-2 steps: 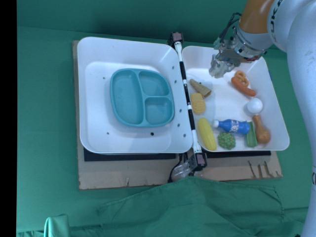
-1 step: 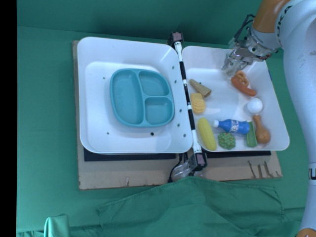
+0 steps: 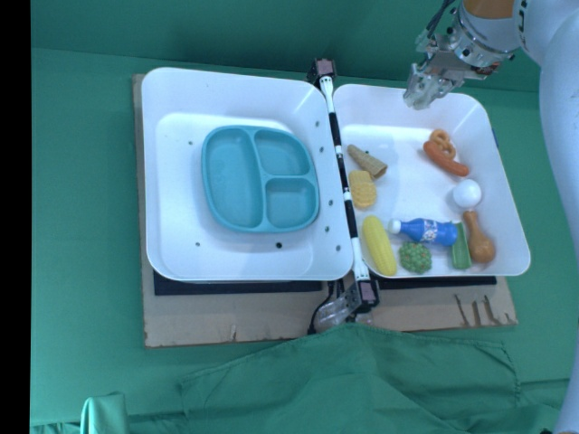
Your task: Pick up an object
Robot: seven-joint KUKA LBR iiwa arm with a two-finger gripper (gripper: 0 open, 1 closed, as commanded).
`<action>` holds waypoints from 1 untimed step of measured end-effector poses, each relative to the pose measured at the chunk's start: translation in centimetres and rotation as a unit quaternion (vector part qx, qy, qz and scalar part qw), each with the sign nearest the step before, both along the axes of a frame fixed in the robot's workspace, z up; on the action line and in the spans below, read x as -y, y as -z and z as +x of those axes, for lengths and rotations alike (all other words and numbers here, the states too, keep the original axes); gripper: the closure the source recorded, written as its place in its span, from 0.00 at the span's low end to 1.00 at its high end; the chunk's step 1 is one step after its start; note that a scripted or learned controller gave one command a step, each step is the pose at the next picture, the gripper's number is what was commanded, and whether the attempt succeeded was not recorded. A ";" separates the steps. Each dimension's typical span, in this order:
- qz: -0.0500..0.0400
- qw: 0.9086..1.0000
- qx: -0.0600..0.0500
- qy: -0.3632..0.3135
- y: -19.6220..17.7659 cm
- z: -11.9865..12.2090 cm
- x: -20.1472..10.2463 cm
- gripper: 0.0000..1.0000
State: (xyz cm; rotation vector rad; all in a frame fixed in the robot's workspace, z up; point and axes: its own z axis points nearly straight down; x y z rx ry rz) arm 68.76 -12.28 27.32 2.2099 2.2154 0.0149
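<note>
Green cloth underlies both bins. Gripper (image 3: 422, 92) hangs above the right bin's (image 3: 507, 202) far rim, grasping nothing; finger spacing indeterminate. Toy foods, including the blue bottle (image 3: 427, 231), lie within that bin. Pick not begun.

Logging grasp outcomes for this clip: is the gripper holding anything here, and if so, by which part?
Nothing is held. The gripper hangs above the far edge of the right bin, with no object between its fingers; the toy food lies on the bin floor.
</note>
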 end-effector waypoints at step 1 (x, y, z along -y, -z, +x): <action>0.000 1.000 -0.005 0.002 0.6 -0.2 0.4 0.00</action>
